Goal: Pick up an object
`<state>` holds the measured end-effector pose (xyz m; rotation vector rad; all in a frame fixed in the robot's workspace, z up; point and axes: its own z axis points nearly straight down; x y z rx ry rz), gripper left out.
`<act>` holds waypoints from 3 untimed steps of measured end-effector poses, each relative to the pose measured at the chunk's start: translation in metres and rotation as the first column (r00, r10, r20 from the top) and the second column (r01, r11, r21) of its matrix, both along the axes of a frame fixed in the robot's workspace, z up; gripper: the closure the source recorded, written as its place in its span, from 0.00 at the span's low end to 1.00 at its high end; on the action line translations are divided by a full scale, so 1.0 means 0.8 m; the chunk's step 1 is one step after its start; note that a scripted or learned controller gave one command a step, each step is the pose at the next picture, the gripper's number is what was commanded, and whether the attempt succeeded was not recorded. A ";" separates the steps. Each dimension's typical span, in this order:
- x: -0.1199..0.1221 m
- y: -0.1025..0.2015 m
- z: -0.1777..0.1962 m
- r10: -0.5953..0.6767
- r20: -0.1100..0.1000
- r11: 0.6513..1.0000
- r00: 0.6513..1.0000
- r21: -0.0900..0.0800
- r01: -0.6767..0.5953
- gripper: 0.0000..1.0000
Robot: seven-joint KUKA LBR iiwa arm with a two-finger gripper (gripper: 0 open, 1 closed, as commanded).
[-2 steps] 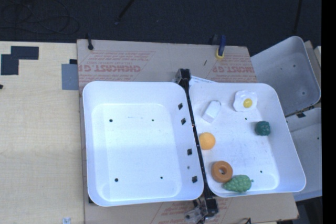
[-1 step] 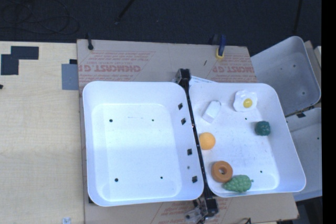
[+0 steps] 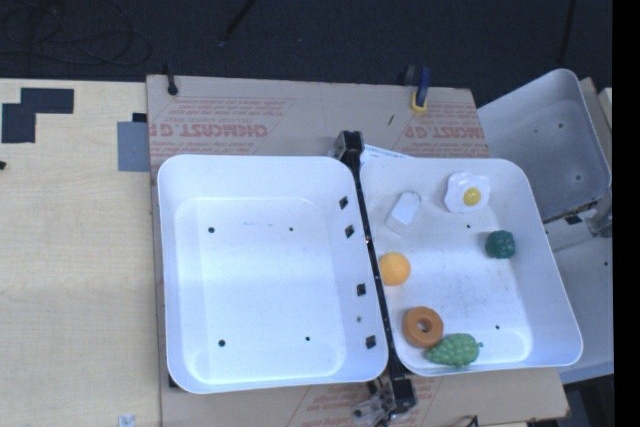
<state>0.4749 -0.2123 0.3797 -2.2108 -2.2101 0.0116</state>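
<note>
The right bin (image 3: 540,245) holds several small objects. A fried egg toy (image 3: 468,193) lies near its far edge. A pale white block (image 3: 404,209) rests to the left of the egg. A dark green lump (image 3: 500,244) sits toward the bin's right side. An orange ball (image 3: 394,269) lies close to the divider between the bins. Near the front edge, a brown donut (image 3: 423,325) touches a bunch of green grapes (image 3: 452,350).
The left bin (image 3: 170,265) sits beside the right one, joined along a black divider (image 3: 367,255). Both rest on a cardboard sheet (image 3: 250,120) on the wooden bench. A grey metal plate (image 3: 560,130) stands at the right. A yellow-blue clamp (image 3: 420,90) grips the cardboard's far edge.
</note>
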 end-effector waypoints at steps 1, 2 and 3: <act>0.101 0.008 0.100 0.005 0.024 1.000 1.000 -0.010 -0.005 1.00; 0.058 0.038 -0.147 0.000 -0.001 1.000 1.000 0.001 0.000 1.00; 0.046 -0.003 -0.196 -0.003 0.009 1.000 1.000 -0.004 0.003 1.00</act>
